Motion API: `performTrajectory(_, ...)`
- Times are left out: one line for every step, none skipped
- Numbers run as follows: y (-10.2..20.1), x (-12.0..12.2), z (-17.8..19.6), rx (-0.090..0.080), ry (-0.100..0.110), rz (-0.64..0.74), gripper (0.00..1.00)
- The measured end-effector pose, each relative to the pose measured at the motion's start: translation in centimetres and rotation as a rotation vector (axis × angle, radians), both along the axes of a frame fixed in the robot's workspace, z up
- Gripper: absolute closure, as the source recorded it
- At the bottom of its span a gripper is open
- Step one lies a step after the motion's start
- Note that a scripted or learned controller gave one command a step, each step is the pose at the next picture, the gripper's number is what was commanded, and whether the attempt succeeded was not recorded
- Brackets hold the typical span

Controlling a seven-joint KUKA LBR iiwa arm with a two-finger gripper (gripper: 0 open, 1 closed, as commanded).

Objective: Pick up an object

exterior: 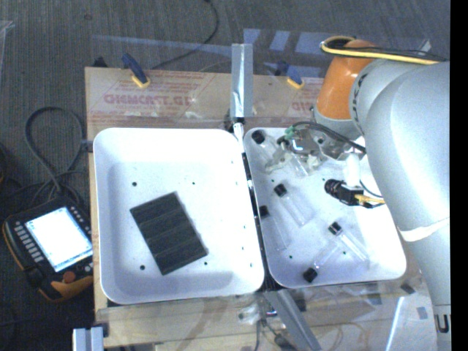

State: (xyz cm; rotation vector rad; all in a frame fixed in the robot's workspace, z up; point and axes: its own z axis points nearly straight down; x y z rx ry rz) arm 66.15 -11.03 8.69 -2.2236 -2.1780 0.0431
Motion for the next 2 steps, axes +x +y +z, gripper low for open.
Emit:
performTrajectory(-0.1, -0.2, 0.9, -0.003, 0.008, -0.001, 1.00)
performTrajectory(7.2, 0.4, 12.4, -0.005, -0.039, -0.062, 1.00)
